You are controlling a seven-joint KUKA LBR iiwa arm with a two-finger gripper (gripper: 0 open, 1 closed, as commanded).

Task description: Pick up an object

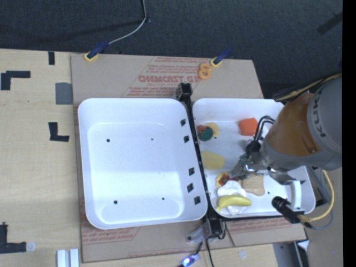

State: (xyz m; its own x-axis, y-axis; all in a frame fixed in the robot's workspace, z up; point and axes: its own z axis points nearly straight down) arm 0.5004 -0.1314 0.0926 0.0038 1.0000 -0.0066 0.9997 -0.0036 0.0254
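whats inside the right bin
The right bin holds an orange block, a pale yellow piece, a banana and other small items. The arm covers its right part, hiding anything there.

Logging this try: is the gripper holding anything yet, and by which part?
Cannot be told. The gripper is low in the right bin, among the small things near the banana, with nothing seen in its grip.

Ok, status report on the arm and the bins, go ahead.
End effector low in right bin, nothing seen held. Banana, orange block still lying. Objects crowded close.
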